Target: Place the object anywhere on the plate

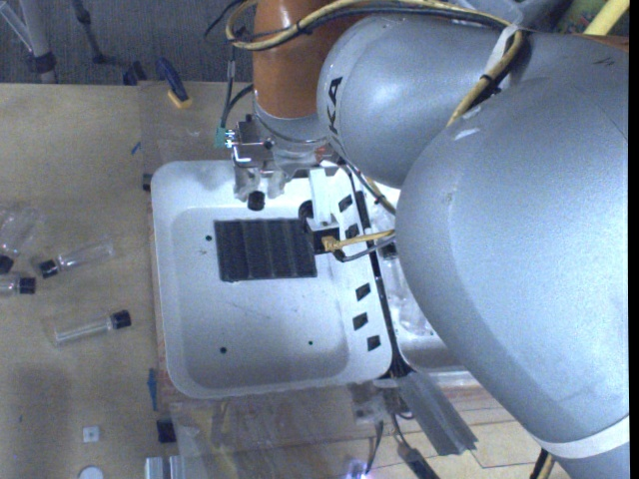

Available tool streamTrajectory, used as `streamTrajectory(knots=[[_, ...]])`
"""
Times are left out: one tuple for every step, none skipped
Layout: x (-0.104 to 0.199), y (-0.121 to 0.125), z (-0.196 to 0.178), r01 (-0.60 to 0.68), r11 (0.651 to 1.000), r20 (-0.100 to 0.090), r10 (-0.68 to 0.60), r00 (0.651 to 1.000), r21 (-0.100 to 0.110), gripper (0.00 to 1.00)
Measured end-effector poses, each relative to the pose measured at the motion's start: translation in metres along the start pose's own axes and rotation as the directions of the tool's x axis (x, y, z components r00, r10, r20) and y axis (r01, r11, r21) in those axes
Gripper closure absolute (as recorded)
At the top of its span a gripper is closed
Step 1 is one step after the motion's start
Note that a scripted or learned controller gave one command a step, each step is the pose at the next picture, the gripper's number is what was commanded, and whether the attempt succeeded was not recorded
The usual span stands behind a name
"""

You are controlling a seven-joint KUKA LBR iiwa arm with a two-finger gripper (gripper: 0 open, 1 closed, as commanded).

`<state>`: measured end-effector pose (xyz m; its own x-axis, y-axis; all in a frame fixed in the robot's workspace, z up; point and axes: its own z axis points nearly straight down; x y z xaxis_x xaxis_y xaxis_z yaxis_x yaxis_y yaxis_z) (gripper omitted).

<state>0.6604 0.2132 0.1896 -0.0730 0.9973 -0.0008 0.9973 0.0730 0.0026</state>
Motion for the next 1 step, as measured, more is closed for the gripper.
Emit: streamTrajectory(knots=[[-0.0173, 0.0055, -0.0638, 0.384, 0.923, 0.000, -0.384, 0.923, -0.001, 1.00]])
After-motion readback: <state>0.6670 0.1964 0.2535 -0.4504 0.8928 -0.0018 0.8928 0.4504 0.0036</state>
